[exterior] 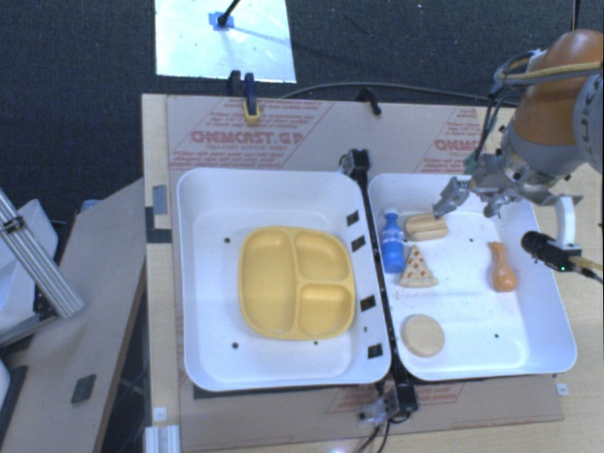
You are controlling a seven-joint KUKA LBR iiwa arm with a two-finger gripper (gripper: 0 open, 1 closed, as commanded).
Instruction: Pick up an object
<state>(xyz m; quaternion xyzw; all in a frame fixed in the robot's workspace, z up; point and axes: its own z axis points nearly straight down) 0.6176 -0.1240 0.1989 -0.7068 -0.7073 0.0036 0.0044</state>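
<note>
Two white bins are seen side by side on the bench. The left bin (203, 253) holds a yellow divided plate (297, 282), lying flat near the middle, three compartments visible.

The right bin (547, 324) holds five items. A blue bottle (392, 243) is lying close to the bin's left wall. A bread roll (426, 226) is placed just right of the bottle's top end, at the back of the bin. A pizza slice (417, 267) sits just below the roll and right beside the bottle. A round tan cookie (423, 335) is located toward the front of the bin, well apart from the rest. An orange carrot-like piece (501, 266) lies on the right side of the bin, apart from the other items.

The arm (557, 102) is reaching in from the right, over the back right part of the right bin. The gripper (475, 194) is positioned at the back of that bin, just right of and above the bread roll. One grey finger (451, 197) is seen angled down toward the roll's right end; contact cannot be confirmed. A second finger is visible to the right of it, so the fingers are read as spread apart. Nothing is seen between them; no item is held.

A black cylindrical part (542, 247) with a green light is seen over the bin's right edge, near the carrot-like piece.
</note>
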